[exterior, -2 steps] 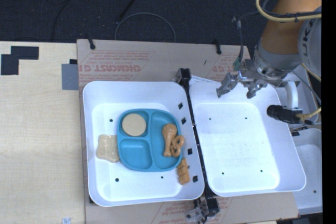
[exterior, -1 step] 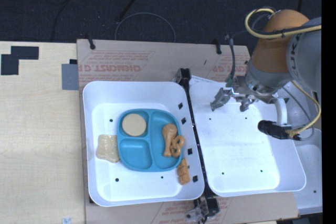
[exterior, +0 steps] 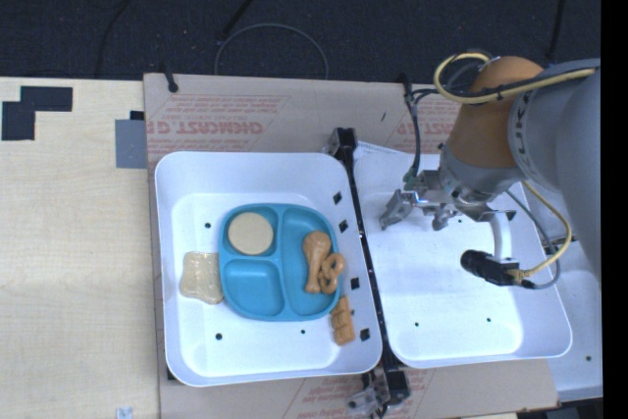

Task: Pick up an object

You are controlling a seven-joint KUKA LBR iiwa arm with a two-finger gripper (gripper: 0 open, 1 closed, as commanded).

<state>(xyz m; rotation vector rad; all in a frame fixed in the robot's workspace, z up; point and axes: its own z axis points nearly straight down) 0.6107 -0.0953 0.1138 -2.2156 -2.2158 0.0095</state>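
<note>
nearest you, a small brown piece [exterior: 341, 321] lies in the left bin [exterior: 186, 348] just beside the blue tray [exterior: 257, 294], which holds a tan disc [exterior: 249, 233] and a pretzel-like piece [exterior: 322, 261]. a pale slab [exterior: 201, 277] touches the tray's left edge. farther back, over the right bin [exterior: 471, 329], you see the jaws [exterior: 417, 209] spread apart, nothing between them.

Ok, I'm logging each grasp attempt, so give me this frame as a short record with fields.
arm: over the right bin, reaching in from the right
gripper: above the right bin's upper left part, nothing seen between its fingers
left bin: holds a blue divided tray
on tray: round tan disc, pretzel-like piece
beside tray: pale piece at its left, small brown piece at its lower right
</note>
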